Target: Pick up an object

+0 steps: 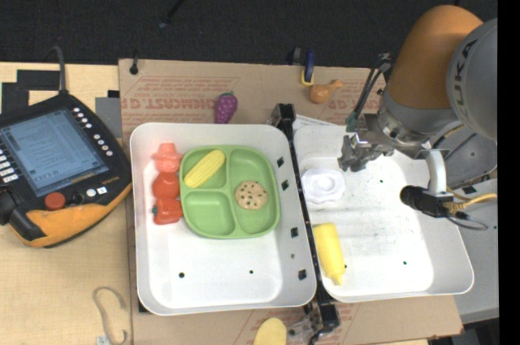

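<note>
Tool [355, 159] tips indistinct, white object [323, 186] nearby

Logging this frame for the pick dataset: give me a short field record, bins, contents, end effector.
left bin: green divided plate, red figure beside its left edge
plate contents: corn cob, cookie
right bin: white round object, yellow bottle at the left wall
end effector: over right bin, just right of and above the white object
outside bins: purple grape toy, orange toy, pendant at left
</note>
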Tool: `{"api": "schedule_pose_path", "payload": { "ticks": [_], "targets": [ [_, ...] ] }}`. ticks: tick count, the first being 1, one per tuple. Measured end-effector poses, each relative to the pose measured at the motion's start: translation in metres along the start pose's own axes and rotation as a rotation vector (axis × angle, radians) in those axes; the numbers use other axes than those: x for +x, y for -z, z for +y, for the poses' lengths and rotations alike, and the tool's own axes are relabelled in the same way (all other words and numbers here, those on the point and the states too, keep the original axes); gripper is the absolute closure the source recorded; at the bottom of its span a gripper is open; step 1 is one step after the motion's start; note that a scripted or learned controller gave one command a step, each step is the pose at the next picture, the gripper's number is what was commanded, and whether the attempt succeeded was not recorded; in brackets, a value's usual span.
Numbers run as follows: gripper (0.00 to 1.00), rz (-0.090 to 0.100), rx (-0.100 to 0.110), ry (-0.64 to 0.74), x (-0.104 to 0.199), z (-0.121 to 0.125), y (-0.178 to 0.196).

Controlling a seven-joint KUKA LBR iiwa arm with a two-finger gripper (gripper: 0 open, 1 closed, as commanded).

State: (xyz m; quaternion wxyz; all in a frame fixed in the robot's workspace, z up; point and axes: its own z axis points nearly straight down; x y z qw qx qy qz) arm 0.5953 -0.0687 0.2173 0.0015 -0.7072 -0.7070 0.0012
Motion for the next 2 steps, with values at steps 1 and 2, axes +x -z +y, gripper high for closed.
{"api": "schedule_pose_path", "payload": {
  "ticks": [1,2],
  "targets": [
    [1.0,0.0,-0.004,0.001,0.003,0.001,0.021],
    [1.0,0.0,0.001,-0.001,0.003,0.004,-0.001]
  ]
}}
